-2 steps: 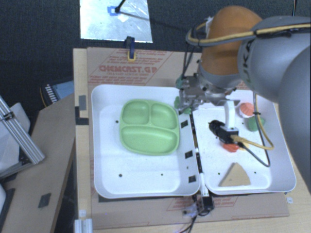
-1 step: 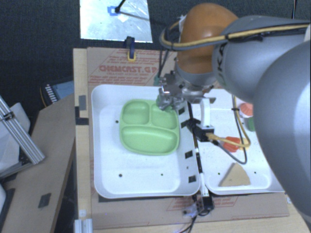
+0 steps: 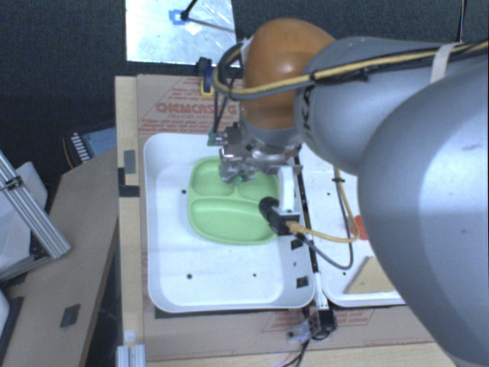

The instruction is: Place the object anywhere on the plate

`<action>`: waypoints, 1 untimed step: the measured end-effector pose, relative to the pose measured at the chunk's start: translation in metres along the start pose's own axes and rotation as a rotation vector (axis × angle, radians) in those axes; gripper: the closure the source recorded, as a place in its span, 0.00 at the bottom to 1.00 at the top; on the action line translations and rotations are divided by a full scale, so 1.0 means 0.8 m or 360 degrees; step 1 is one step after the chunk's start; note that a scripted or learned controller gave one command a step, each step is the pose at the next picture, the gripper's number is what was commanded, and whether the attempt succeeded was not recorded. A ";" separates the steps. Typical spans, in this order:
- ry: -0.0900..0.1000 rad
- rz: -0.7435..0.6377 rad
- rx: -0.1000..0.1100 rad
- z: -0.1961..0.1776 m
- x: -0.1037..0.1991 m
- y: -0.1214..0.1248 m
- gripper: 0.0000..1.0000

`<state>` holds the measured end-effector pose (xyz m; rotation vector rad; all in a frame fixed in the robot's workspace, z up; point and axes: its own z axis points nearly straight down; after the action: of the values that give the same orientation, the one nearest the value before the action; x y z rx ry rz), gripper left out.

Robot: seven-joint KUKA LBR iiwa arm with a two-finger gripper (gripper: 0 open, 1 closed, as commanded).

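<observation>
Plate (image 3: 229, 209) (green, divided) in left bin (image 3: 164, 243), end effector (image 3: 233, 167) just above it, grip state unclear

Dark carpet floor (image 3: 61, 44) lies far and left. A shiny foil sheet (image 3: 179, 17) sits far back; brown cardboard (image 3: 88, 281) covers the near-left bench.

Arm reaching over the green plate in the left bin

The grey arm (image 3: 397, 128) enters from the right and fills much of that side; its orange band (image 3: 284, 60) sits above the wrist; the claw (image 3: 238, 167) hangs over the far edge of a green divided plate (image 3: 229, 212); the plate lies in the left white bin (image 3: 172, 274); the right bin (image 3: 336, 228) is mostly hidden under the arm; a yellow cable (image 3: 328, 237) loops beside the plate; both bins rest on the tabletop (image 3: 92, 228).
</observation>
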<state>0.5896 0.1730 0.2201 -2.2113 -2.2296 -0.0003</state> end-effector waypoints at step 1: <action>0.0000 0.0001 -0.0002 0.007 0.052 -0.009 1.00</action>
<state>0.5824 0.2145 0.2148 -2.2128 -2.2298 -0.0016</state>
